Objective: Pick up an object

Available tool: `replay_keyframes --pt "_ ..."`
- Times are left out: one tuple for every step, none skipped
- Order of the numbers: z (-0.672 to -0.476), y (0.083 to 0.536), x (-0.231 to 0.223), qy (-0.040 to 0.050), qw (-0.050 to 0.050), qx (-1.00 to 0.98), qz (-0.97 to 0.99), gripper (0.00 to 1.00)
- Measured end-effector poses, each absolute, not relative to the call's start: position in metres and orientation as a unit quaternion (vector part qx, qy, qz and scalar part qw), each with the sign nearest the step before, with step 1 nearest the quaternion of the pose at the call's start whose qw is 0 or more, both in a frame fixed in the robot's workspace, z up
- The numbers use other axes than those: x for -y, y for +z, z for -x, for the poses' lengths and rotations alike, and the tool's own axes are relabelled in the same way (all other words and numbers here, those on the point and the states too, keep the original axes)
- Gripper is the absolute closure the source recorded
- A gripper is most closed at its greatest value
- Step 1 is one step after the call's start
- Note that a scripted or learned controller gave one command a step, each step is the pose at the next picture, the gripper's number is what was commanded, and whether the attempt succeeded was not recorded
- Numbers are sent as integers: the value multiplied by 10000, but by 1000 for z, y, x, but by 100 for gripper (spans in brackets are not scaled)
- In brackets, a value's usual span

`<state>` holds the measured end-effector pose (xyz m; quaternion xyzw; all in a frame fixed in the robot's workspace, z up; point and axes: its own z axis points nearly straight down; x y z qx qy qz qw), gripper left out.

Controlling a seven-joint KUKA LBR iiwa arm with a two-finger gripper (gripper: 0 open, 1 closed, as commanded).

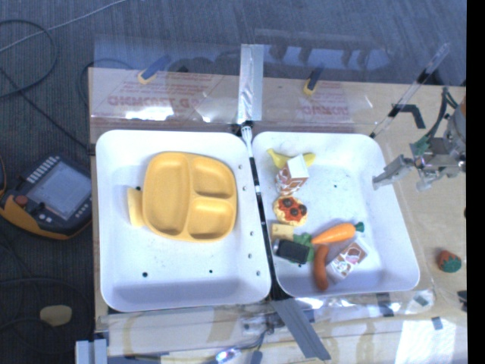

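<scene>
The right bin [390,203] holds several toy foods along its left and front. A yellow banana [277,158] lies at the back with a small milk carton [294,174] beside it. A pizza slice [290,210] sits lower down. An orange carrot [334,233], a brown sausage [320,267], a black block [292,252] and a small printed box [348,258] cluster at the front. My gripper [426,165] hangs at the far right, over the bench just outside that bin's right rim, with nothing seen in it.
The left bin [114,226] carries a yellow divided plate [189,196] with a pale piece [134,206] at its left edge. A red and green toy [449,261] lies on the bench right of the bins. A handheld pendant [50,196] rests on the floor at left.
</scene>
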<state>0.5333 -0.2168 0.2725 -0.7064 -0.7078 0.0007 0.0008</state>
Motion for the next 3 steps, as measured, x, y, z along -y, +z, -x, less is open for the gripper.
replay_keyframes --pt "-486 202 175 9 13 7217 6922 0" --pt "-501 233 224 5 -3 7215 6925 0" --pt "-488 90 164 -27 -52 7337 6794 0"
